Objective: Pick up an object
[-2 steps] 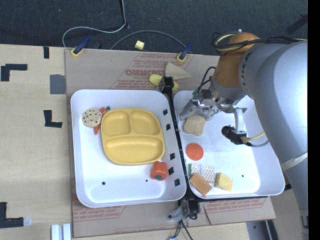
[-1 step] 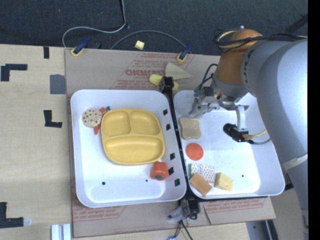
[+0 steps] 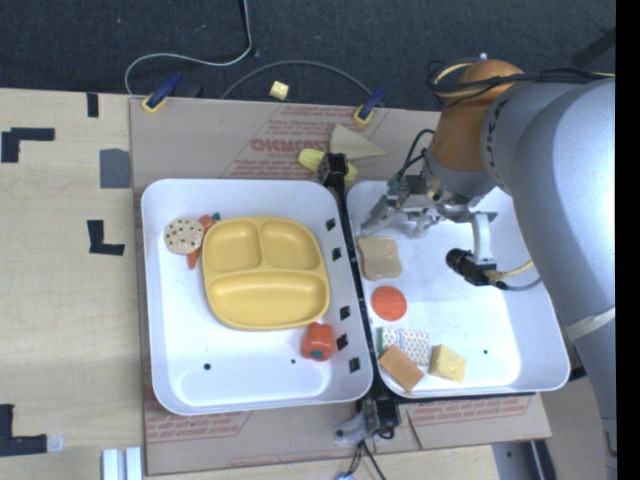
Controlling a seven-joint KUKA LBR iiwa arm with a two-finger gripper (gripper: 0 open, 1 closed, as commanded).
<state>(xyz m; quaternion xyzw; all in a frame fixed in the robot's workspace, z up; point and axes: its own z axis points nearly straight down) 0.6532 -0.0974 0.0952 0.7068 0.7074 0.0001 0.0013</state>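
A: Left bin [image 3: 160, 298], colours?
B: White bin. Yellow divided tray [image 3: 266, 271]. Tan cookie [image 3: 184, 235] with dark specks. Orange-red piece [image 3: 319, 341] by the tray's corner.
A: Right bin [image 3: 520, 348]?
B: Also white. Beige bread slice [image 3: 380, 257], red-orange disc [image 3: 389, 303], orange-brown block [image 3: 401, 369], pale yellow block [image 3: 447, 363], white piece with green speckles [image 3: 413, 343].
A: Worktop [image 3: 60, 298]?
B: Light wood, black and grey marks. Brown cardboard [image 3: 250, 138], red print.
A: Arm [image 3: 560, 188]?
B: Grey, orange band [image 3: 465, 118].

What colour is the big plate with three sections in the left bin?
Yellow. The divided plate shows best in the camera view, lying in the left bin.
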